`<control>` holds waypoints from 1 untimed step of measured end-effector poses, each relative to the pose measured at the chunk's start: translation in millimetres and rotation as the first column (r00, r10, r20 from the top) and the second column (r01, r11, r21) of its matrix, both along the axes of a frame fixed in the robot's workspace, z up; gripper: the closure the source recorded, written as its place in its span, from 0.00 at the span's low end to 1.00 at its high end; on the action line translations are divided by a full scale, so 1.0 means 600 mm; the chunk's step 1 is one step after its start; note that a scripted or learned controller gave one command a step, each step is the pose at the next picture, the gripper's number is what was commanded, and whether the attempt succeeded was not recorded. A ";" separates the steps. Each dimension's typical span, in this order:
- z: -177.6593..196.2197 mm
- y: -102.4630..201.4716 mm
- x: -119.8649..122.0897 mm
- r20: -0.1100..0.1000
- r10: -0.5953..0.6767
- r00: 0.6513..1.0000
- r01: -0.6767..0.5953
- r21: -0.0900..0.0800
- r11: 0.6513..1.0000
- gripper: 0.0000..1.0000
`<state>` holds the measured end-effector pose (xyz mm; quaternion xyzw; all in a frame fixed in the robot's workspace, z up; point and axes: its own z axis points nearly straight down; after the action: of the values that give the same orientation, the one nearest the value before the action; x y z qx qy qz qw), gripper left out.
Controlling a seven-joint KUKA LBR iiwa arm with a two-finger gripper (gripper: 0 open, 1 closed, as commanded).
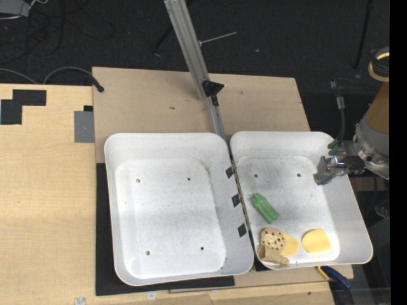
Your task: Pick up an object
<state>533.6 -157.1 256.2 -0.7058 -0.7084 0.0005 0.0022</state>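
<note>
1. Here's the arm (380, 122), coming in from the right side, grey body with its orange band sitting high above the wrist, just beyond the right bin's (343, 234) right wall.
2. The gripper (325, 170) hangs over the right bin's upper right corner, just inside the rim, with its metal tips pointing left and down toward the bin floor.
3. Jaw state: too small and dark at the tips to call, so I cannot tell how far apart they stand. Nothing shows between them.
4. Down on the right bin's floor, a green cylinder-like piece (264, 207) lies tilted near the left wall, well apart from the gripper.
5. Toward the right bin's near edge, a tan speckled object (273, 242) rests at the lower left corner, touching a pale yellow flat piece (289, 246) just beside it.
6. A little further right along that same near edge sits a yellow rounded block (315, 240), close to the flat piece but apart from it.
7. The left bin (121, 170) lies flush against the right bin's left wall, with small black clips (236, 199) along the seam between them.
8. A slanted aluminium rail (189, 46) rises away from the right bin's far left corner.
</note>
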 end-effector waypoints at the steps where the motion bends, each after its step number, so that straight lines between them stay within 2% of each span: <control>1: -0.019 0.093 0.033 -0.001 0.001 1.000 -0.001 0.001 1.000 1.00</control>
<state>553.5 -101.4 244.5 -0.7054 -0.7088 0.0004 0.0028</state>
